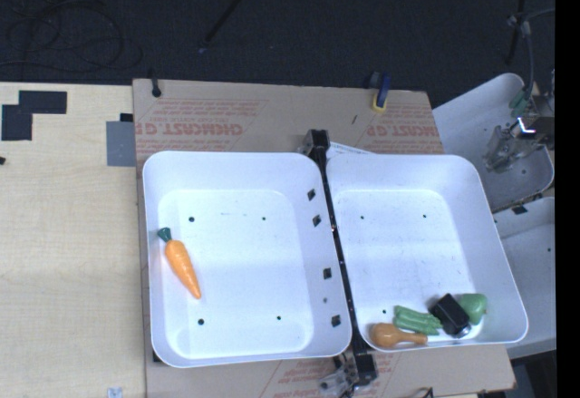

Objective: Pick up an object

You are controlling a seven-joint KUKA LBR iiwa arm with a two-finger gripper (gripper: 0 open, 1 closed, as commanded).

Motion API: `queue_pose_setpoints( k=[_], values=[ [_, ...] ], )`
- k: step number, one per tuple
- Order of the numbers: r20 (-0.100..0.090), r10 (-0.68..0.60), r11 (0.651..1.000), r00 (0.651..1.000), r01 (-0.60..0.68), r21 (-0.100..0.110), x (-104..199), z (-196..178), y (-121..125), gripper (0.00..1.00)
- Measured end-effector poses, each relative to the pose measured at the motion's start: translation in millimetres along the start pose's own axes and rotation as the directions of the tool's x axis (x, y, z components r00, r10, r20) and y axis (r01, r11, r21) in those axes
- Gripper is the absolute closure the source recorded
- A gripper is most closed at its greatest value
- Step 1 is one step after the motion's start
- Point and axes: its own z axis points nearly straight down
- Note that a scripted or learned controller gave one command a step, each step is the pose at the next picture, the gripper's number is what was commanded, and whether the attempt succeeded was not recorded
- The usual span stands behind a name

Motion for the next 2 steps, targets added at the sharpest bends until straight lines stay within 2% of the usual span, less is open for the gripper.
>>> queue_pose_setpoints(
  k=[1,2],
  values=[
    [-0.001,-0.007,1.0,1.0,0.007,-0.007,50,-35,-20,1.0],
    [-0.001,-0.009,1.0,1.0,0.009,-0.005,113,-50,-28,1.0]
  ],
)
